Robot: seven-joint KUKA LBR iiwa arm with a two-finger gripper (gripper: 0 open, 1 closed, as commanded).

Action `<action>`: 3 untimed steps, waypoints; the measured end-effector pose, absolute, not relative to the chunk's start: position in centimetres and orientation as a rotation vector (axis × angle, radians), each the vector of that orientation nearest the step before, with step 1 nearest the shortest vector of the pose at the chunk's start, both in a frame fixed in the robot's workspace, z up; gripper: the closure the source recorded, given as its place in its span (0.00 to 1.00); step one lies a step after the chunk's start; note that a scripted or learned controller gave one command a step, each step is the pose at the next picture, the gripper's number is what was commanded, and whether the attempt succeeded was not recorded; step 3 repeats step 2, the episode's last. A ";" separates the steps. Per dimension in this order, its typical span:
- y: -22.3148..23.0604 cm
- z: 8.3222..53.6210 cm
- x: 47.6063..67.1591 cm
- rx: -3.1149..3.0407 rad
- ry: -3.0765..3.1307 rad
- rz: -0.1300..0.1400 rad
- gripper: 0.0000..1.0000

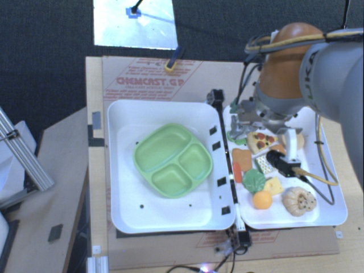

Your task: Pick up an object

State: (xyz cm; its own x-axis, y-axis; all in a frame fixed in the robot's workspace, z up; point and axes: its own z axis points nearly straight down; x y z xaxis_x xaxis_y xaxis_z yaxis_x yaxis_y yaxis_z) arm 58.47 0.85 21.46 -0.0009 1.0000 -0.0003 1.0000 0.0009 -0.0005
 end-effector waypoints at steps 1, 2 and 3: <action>0.7 23.2 58.0 -2.222 -2.223 -0.004 1.00; 0.5 22.2 59.7 -2.219 -2.226 -0.002 1.00; 0.5 22.2 59.7 -2.219 -2.226 -0.002 1.00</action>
